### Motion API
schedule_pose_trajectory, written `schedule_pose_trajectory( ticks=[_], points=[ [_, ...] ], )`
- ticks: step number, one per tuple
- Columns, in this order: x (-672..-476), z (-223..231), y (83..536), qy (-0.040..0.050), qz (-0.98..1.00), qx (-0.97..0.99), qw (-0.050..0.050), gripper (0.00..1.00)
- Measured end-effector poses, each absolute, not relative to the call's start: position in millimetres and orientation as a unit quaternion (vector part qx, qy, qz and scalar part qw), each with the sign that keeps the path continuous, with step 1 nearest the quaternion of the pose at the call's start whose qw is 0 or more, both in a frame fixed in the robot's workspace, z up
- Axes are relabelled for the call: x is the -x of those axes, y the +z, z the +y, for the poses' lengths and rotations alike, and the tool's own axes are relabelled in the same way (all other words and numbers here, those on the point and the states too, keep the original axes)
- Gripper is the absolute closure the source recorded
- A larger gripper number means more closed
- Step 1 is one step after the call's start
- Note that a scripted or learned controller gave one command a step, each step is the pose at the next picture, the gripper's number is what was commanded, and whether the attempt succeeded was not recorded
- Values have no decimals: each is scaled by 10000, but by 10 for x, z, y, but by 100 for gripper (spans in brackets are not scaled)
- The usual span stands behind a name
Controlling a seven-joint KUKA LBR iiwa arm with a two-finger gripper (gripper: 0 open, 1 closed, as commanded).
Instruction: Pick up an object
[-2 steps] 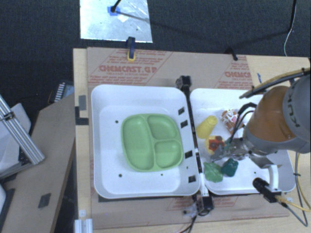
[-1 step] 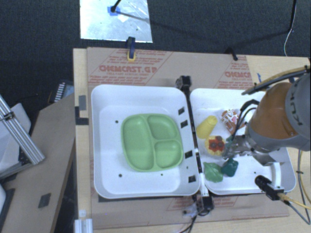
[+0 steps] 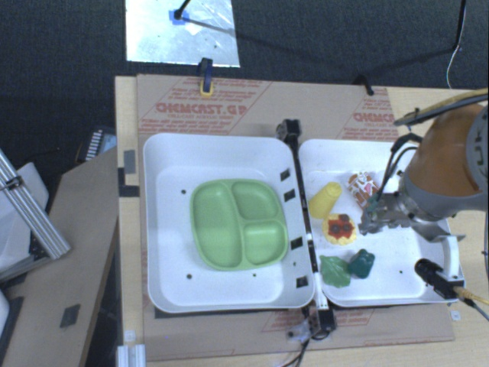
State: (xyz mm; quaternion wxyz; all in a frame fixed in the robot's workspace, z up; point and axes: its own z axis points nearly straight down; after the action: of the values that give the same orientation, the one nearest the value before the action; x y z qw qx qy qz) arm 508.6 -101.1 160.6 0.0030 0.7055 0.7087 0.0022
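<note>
Nearest the camera, in the right bin (image 3: 397, 281), lie a flat green leaf-like piece (image 3: 334, 270) and a lumpy dark green toy (image 3: 361, 263), touching each other. Just behind them is a round yellow and red toy (image 3: 341, 228), right beside the gripper (image 3: 371, 221); whether the gripper is apart or together I cannot tell. Farther back rest a smooth yellow piece (image 3: 325, 199) and a red-white object (image 3: 362, 183). The left bin (image 3: 164, 205) holds a divided green plastic plate (image 3: 238, 224).
</note>
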Motion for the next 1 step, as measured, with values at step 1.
schedule_pose_trajectory(
  ticks=[1],
  points=[
    [-5079,-1023,2245,23,7086,-7056,34,100]
  ],
)
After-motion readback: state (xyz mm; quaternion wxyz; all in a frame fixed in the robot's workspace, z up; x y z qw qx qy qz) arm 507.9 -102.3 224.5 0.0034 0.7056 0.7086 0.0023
